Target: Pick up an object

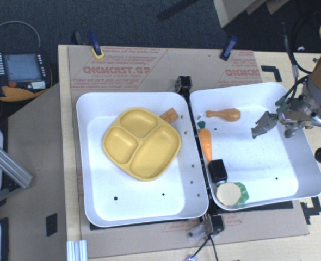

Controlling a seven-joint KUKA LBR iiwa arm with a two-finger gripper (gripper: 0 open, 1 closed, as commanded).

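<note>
My gripper (275, 128) hovers over the right part of the right bin (291, 173), open, with nothing between its fingers (261, 125). To its left in that bin lies a tan drumstick (224, 114) near the back wall. An orange carrot (205, 143) rests along the left wall, with a black block (217, 171) in front of it and a round cream and green piece (230, 193) at the front left corner. All of these lie apart from the gripper.
The left bin (95, 189) holds a yellow divided plate (142, 143) with a small brown block (169, 115) at its back right edge. A black clamp (183, 84) sits where the bins meet. Cables hang by the arm at the right.
</note>
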